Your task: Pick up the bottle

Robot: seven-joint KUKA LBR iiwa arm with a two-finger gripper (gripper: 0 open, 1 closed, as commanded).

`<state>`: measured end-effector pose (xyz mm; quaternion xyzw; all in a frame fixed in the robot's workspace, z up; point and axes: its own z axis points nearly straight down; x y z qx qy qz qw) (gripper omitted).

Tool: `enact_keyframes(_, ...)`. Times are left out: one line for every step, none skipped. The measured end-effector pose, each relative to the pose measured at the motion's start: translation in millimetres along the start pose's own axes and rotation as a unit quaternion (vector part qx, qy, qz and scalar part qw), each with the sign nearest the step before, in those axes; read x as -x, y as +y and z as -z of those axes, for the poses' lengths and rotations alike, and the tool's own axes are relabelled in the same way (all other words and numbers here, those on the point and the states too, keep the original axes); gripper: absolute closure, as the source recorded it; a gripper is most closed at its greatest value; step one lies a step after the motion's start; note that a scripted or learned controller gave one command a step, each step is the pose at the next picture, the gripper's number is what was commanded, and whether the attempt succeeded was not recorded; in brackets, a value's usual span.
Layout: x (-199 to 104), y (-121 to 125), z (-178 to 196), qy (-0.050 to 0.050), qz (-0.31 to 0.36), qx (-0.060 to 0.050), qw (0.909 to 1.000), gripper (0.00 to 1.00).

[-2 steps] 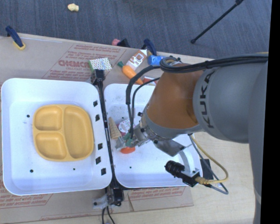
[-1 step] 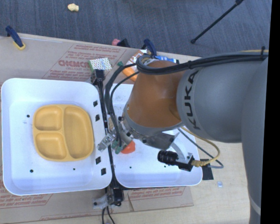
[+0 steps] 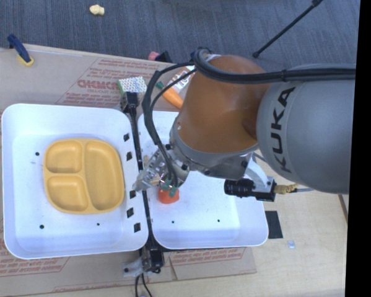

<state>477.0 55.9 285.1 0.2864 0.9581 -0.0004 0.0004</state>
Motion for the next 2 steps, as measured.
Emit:
enact_keyframes(-38,56,-47,0.002,0.062,-0.001,0.9981,1.00)
enact_keyframes(-19,30,6,0.000,-0.085,0.000,0.9964,1.00)
